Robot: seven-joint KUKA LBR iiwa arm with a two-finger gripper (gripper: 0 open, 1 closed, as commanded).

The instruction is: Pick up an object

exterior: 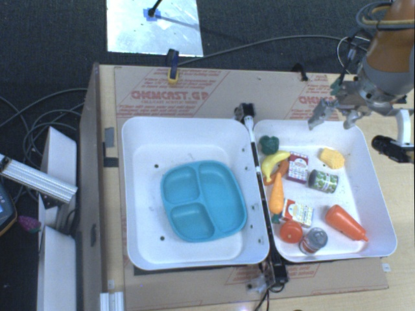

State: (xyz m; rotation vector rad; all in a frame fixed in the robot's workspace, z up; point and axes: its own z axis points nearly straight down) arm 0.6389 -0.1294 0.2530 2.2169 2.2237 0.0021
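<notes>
While end effector (pixel 335 117) hovers open over bin rim | yellow block (pixel 331 158) lies just below it

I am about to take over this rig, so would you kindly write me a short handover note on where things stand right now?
Gripper: open, holding nothing, hovering over the right bin's far rim.
Right bin holds: banana, small carrot, large carrot, tomato, yellow piece, green can, two small cartons, a tin, a dark green item.
Left bin: a blue divided tray.
Done: nothing picked yet.
Left: descend, grasp one object, lift it.
</notes>
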